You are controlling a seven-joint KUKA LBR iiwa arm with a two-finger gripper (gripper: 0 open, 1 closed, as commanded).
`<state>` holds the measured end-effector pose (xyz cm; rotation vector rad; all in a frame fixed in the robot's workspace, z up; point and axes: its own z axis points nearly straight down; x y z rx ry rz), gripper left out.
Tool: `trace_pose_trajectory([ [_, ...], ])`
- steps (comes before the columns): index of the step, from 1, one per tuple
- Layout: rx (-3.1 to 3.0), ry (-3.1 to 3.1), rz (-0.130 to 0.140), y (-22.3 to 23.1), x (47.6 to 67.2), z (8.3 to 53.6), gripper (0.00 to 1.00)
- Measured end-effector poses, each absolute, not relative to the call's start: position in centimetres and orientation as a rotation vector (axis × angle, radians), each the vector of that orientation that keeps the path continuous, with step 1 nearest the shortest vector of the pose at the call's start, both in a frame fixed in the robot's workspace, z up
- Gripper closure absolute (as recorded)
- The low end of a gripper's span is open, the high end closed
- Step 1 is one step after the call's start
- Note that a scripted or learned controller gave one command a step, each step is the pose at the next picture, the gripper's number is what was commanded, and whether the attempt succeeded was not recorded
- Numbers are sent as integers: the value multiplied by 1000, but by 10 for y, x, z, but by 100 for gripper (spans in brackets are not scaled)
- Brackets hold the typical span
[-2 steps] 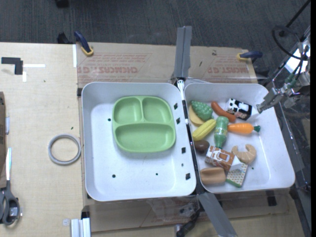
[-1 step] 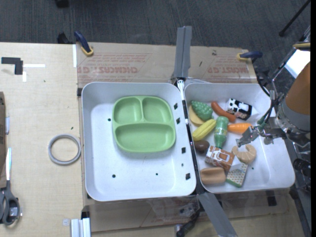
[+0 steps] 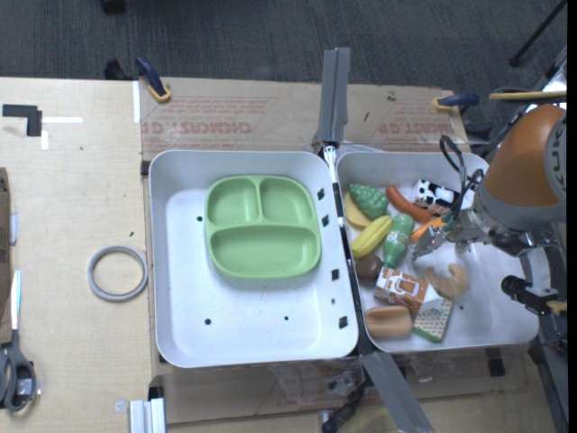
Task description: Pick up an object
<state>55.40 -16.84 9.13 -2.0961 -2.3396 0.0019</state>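
The right white bin holds a heap of toy foods: a yellow banana, a green leafy vegetable, an orange carrot, a black-and-white cow, a green packet, an orange-and-white carton, a brown bun and a tan bread piece. My gripper reaches in from the right and sits low in this bin, just right of the green packet and below the carrot. Nothing is clearly seen between its tips.
The left white bin carries a green divided plate. A green-and-white box lies at the right bin's front. On the bench to the left lie a grey tape ring and scissors. The orange-banded arm covers the right bin's far right side.
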Motion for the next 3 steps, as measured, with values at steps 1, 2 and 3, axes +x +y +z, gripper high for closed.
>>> trace_pose_trajectory([
  [1, -1985, -2436, 2, -133, 622, 92, 0],
  [2, -1971, -2418, 23, -178, 652, 86, 0],
  [3, -1660, -2664, 10, -130, 644, 95, 0],
])
